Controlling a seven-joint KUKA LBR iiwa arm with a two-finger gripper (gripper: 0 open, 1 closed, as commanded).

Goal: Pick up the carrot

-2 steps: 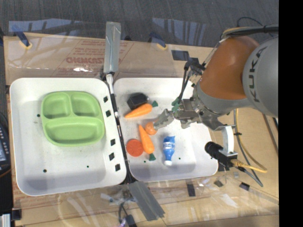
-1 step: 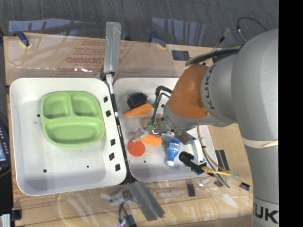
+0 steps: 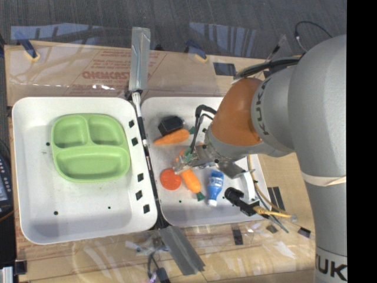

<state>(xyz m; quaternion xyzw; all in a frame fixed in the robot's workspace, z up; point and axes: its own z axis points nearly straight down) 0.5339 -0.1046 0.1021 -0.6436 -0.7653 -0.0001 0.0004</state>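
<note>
Below, line by line:
Floor: dark grey carpet runs along the far side of the bench.
Bench: brown cardboard sheet (image 3: 106,69) under clear plastic film, taped with grey strips, bears both bins.
Left bin: shallow white bin (image 3: 29,158) holding a light green three-compartment plastic tray (image 3: 91,146), which lies toward the bin's far edge.
Right bin: second shallow white bin (image 3: 177,214), touching the left one along a clipped seam.
Arm: grey arm with an orange band (image 3: 235,119) reaches over the right bin's right edge.
Claw: two-finger gripper (image 3: 191,158) is low over the right bin's middle; I cannot tell how far it is parted or whether it grips anything.
Carrot: long orange toy carrot (image 3: 172,138) lies flat near the right bin's far-left part, just beside the claw, on its far-left side.
Neighbours: black block (image 3: 170,124) just beyond the carrot; red round piece (image 3: 171,180), short orange piece (image 3: 191,181) and blue-and-white tube (image 3: 215,187) lie near the bin's near edge.
</note>
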